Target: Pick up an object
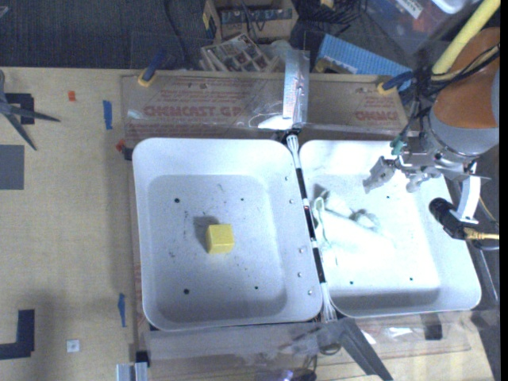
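Observation:
A small yellow block (221, 238) lies near the middle of the left bin (159, 165). A pale, whitish object (343, 211) with a small grey piece beside it rests in the left part of the right bin (444, 292). My gripper (394, 179) hangs over the right bin's back right area, to the upper right of the pale object. Its two fingers (374, 181) stand apart, open, with nothing between them.
A cardboard strip (206, 101) runs along the back of both bins. Clutter of boxes and cables sits behind it. The arm's grey body with its orange band (468, 94) fills the upper right, and a black cable fitting (448, 217) hangs beside the right bin's edge.

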You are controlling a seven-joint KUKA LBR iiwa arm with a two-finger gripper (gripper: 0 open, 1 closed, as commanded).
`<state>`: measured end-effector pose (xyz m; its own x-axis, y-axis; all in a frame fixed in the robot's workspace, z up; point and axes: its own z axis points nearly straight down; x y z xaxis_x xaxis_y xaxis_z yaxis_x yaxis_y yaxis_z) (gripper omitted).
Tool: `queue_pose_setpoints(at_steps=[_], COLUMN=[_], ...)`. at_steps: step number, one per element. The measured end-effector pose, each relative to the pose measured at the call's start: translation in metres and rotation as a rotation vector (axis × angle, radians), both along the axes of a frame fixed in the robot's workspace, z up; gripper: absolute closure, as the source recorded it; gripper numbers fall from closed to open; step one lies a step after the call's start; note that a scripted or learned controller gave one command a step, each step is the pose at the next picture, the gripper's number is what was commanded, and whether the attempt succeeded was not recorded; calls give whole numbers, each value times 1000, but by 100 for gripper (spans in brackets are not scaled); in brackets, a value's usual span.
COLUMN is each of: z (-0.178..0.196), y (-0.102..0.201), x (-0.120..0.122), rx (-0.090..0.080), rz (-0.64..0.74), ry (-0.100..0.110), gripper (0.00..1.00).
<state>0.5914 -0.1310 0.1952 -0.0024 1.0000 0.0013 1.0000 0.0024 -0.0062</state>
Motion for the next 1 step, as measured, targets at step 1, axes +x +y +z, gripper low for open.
queue_pose_setpoints(at_steps=[1], z=[-98], y=[4], x=[-108], rx=[1], rz=[-26], ry=[-1], gripper=[0])
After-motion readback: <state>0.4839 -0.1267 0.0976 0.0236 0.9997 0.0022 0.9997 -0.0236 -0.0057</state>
